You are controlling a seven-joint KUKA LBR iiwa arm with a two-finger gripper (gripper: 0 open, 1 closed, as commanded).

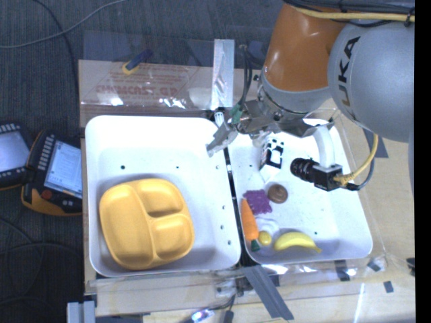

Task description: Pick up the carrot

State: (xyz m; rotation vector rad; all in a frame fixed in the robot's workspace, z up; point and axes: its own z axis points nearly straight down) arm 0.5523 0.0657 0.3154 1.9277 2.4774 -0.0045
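The carrot (250,222) is orange with a green end and lies along the left wall of the right bin (355,229), near its front. My gripper (246,145) hangs above the divider between the two bins, well behind the carrot and apart from it. One grey finger (220,140) points over the left bin's edge, and the other finger (273,155) sits over the right bin. They stand open with nothing between them.
Beside the carrot are a purple piece (257,200), a brown round piece (277,194), a small yellow-green item (265,237) and a banana (296,241). A yellow divided plate (146,222) lies in the left bin (101,136). A black wrist camera (314,171) juts over the right bin.
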